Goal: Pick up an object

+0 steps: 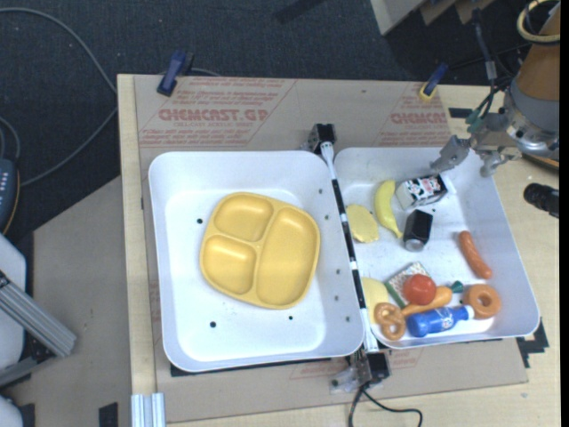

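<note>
My gripper [469, 157] hangs over the far edge of the right bin [498, 207], open, with nothing between its fingers. Just below and left of it lies a black-and-white cow-patterned toy [423, 189]. Beside that are a banana [385, 207] and a black can [416, 228]. An orange sausage-like piece [474, 253] lies near the bin's right wall. At the near end sit a red tomato [419, 287], a donut [483, 301], a blue bottle [438, 320] and a pretzel [388, 317], packed close together.
The left bin [178, 185] holds a yellow divided plate [260, 249]. A pale yellow slice [362, 223] rests by the divider between the bins. Blue clamps [172, 74] [433, 82] grip the board's far edge. Cables run at the upper right.
</note>
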